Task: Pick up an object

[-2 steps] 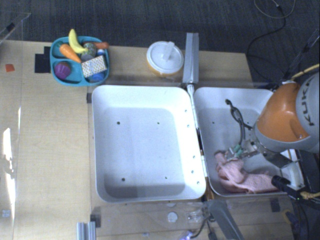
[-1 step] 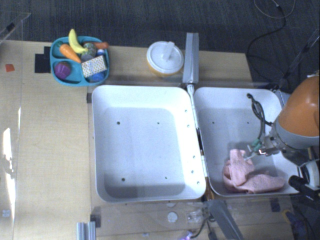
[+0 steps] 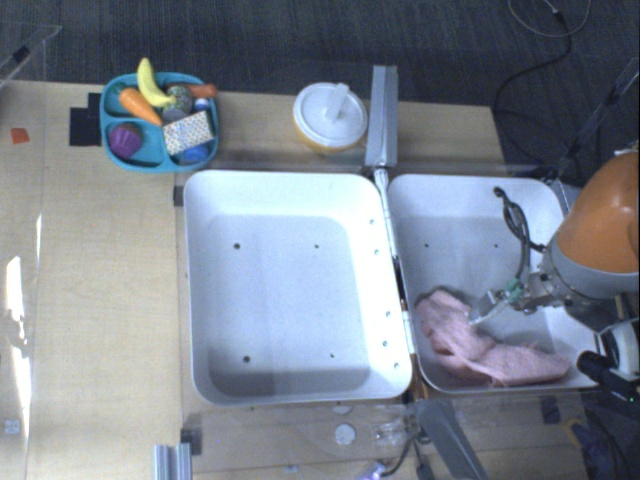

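1. Gripper (image 3: 480,314) hangs just above the pink cloth (image 3: 480,346), at its upper edge; whether it pinches anything cannot be told.
2. Pink cloth lies crumpled in the right bin (image 3: 450,218), against its near wall.
3. Best practice: descend onto the cloth's raised fold, then lift straight.
4. Beyond the cloth, open floor remains; the near wall crowds it.

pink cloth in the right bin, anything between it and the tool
Nothing visible does. The tool sits right at the upper edge of the pink cloth in the right bin, with bare bin floor around them.
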